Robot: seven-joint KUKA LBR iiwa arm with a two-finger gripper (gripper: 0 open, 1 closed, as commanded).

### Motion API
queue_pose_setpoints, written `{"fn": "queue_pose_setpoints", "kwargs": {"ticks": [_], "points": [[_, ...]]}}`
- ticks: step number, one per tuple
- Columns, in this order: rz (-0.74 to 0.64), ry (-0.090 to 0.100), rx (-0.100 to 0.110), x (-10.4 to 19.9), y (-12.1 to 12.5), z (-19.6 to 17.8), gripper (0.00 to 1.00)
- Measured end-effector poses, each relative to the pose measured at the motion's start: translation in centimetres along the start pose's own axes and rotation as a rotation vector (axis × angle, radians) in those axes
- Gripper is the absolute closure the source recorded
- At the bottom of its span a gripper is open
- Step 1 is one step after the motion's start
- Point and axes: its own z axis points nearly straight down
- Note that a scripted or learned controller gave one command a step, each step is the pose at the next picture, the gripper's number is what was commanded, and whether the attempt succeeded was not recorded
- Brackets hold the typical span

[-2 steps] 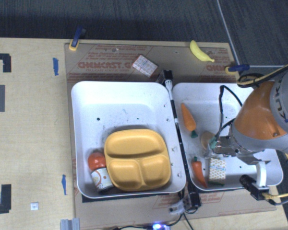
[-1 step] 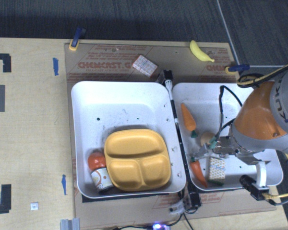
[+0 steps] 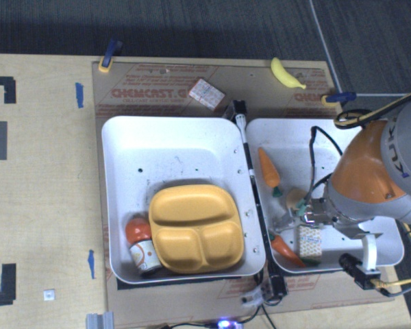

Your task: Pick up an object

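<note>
**Gripper low in right bin**

Right bin [image 3: 390, 249] holds an orange carrot [image 3: 268, 168] at 11 o'clock, another orange piece [image 3: 285, 249] at 7 o'clock, w/ a speckled block [image 3: 309, 240] just beside it. Gripper [image 3: 303, 212] hangs over the bin centre; open or closed, cannot tell.

Tool [image 3: 296, 214] low in right bin [image 3: 390, 249] (near a carrot [image 3: 268, 168]).
</note>
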Motion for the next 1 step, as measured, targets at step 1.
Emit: {"fn": "queue_pose_setpoints", "kwargs": {"ticks": [1], "points": [[0.000,-0.001,-0.004,0.01,0.16,-1.01,1.00]]}}
